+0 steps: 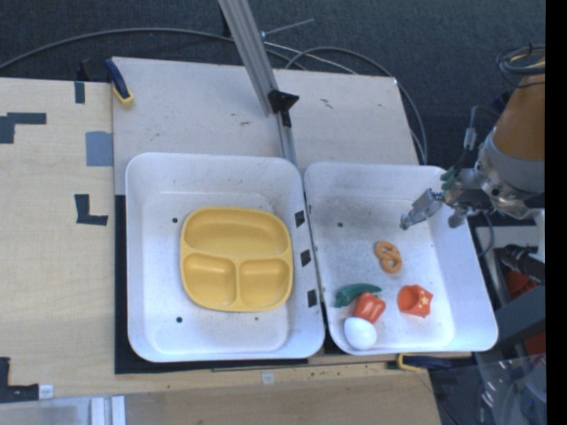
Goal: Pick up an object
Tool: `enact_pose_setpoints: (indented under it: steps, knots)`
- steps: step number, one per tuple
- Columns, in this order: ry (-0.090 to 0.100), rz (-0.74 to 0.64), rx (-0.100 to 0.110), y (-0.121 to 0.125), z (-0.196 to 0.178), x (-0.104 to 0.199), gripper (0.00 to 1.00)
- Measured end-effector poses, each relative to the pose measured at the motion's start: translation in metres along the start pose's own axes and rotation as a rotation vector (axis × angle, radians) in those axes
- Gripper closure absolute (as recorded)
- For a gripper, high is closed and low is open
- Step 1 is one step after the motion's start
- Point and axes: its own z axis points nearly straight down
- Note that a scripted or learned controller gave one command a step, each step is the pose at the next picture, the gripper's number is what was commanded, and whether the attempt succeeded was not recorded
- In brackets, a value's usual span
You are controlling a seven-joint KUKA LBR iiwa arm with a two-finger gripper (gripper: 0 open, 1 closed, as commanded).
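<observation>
Gripper (423,209) over upper right of right bin (461,326); fingers — can't tell if apart or together. Nothing seen between them. Pretzel (387,256) just below-left of it. Red block (415,300), pepper (363,302), egg (360,333) near bin's front. Yellow plate (236,258) in left bin (146,264).

Grey arm (518,171), orange band above wrist; gripper (423,211) metal-grey, possibly teal-accented.
</observation>
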Motion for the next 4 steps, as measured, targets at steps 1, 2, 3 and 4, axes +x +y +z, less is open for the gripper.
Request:
enact_pose_setpoints:
  steps: [1, 2, 3, 4]
  knots:
    - [0.000, 0.000, 0.000, 0.000, 0.000, 0.000, 0.00]
    - [0.000, 0.001, 0.004, 0.004, 0.045, 0.003, 0.00]
    - [0.000, 0.001, 0.006, 0.006, 0.109, 0.004, 0.00]
    - [-0.002, 0.001, -0.001, 0.006, 0.155, 0.004, 0.00]
